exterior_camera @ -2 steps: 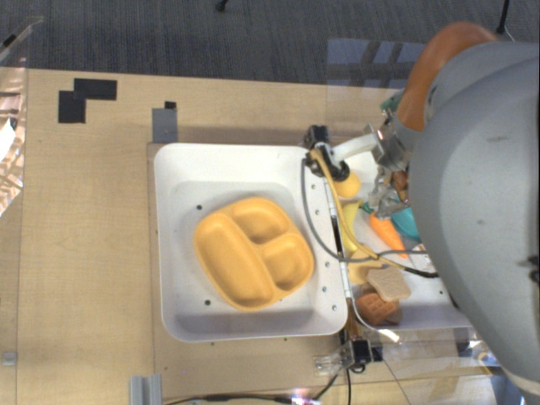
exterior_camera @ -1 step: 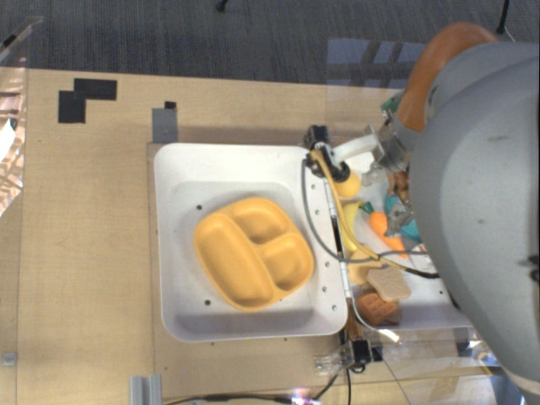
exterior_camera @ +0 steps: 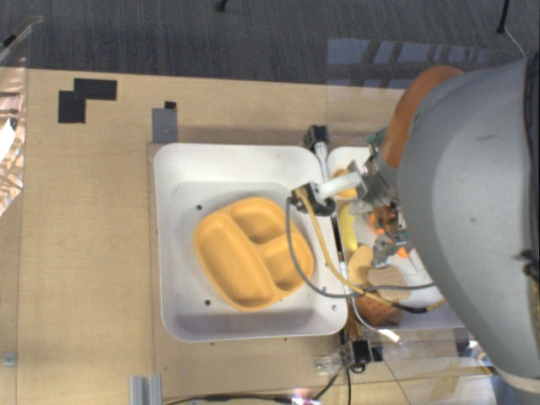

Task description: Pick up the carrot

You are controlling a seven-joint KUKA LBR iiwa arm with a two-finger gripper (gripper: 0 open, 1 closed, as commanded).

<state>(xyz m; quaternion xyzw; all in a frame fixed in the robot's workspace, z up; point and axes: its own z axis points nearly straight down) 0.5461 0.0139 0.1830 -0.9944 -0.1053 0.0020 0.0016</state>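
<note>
Nearest, at the low edge of the right-hand shallow white plastic bin [exterior_camera: 342, 160], lies a round brown bread-like item [exterior_camera: 377, 309], with a pale tan disc [exterior_camera: 361, 264] just beyond it. Left of these, the yellow moulded divided tray [exterior_camera: 249, 251] sits alone in the left white bin [exterior_camera: 173, 251], well clear of any trouble. Further in, the small orange carrot [exterior_camera: 389, 220] shows in scraps beside a yellow banana-like piece [exterior_camera: 347, 226], under the two-finger metal gripper [exterior_camera: 381, 226]. How wide the gripper stands, or whether it grips anything, I cannot tell. The crowding could make it catch the banana or push the carrot aside. The bulky grey arm [exterior_camera: 472, 218] hides the far side
</note>
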